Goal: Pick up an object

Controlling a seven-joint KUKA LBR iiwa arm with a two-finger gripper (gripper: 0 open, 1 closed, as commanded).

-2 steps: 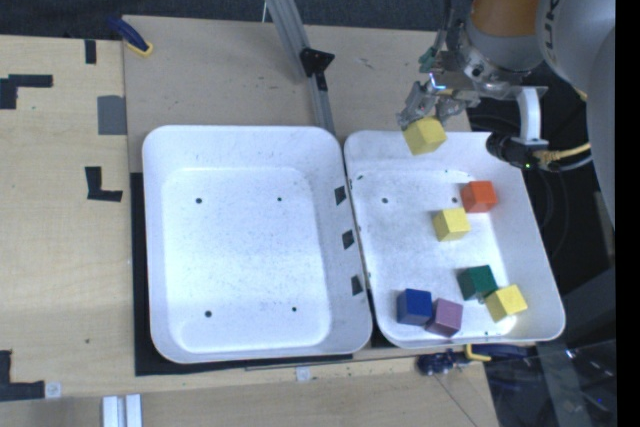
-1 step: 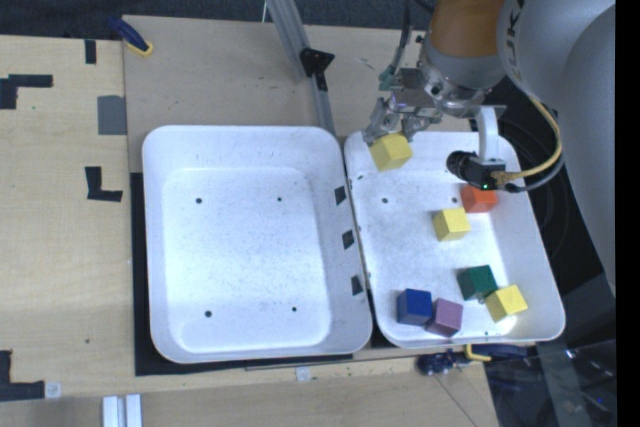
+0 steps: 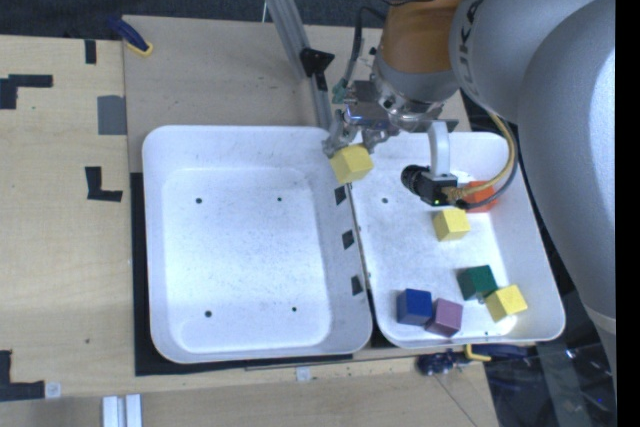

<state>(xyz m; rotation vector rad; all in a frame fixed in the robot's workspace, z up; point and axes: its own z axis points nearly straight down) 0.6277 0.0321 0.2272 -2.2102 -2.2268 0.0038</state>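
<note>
A yellow block (image 3: 351,163) hangs under my gripper (image 3: 349,142), above the divide between the two bins. The fingers close on its top, so the gripper is shut on it. In the right bin (image 3: 520,315) lie another yellow block (image 3: 451,224), a green block (image 3: 477,281), a third yellow block (image 3: 507,301), a blue block (image 3: 414,305) and a purple block (image 3: 446,316). My grey arm with its orange band (image 3: 432,5) comes in from the upper right.
The left bin (image 3: 180,335) sits beside the right one on the wooden bench. A slanted metal pole (image 3: 280,5) rises behind the bins, close to the gripper. A small black camera unit (image 3: 425,183) hangs from the wrist.
</note>
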